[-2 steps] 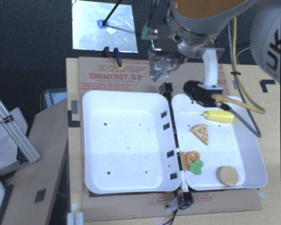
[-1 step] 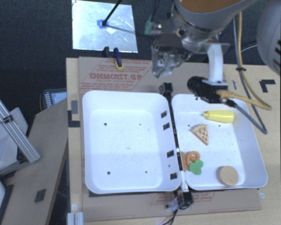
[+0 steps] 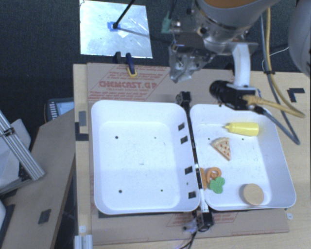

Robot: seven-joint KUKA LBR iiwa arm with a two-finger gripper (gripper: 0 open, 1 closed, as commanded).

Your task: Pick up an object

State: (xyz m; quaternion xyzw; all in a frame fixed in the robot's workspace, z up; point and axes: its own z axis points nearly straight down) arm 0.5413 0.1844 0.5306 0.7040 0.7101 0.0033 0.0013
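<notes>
The grey arm with its orange band [image 3: 228,12] is cut off by the top edge; the gripper [image 3: 182,68] is too blurred to read.

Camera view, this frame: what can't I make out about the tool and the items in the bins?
- Tool: blurred, so its finger state is unreadable.
- Arm: cut off by the top edge.
- Green piece: too small to identify; it overlaps the orange pretzel shape.
- Tool height above the bench: one slanted view cannot tell.
</notes>
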